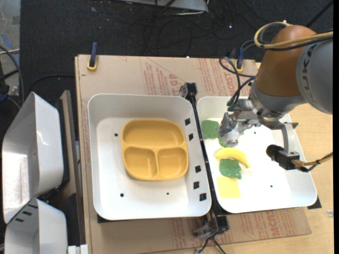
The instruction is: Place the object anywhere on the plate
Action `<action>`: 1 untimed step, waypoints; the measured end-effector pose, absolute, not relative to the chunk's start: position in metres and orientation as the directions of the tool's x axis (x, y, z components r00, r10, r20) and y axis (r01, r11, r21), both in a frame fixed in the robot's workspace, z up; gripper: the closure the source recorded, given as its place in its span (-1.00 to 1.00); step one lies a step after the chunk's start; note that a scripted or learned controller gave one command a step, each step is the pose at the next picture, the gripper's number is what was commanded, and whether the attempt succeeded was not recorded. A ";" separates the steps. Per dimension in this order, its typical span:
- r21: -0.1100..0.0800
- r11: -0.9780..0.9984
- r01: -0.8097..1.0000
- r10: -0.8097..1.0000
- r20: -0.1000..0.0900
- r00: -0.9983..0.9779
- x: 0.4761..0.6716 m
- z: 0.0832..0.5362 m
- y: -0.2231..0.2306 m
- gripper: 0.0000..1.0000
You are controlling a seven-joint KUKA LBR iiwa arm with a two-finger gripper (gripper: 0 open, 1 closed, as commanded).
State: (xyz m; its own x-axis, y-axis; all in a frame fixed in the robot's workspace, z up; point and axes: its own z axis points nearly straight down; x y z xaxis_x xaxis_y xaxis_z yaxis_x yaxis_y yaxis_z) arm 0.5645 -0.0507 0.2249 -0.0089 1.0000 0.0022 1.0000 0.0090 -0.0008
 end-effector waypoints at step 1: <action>-0.003 0.008 1.000 1.000 0.002 -0.008 0.554 0.216 0.000 1.00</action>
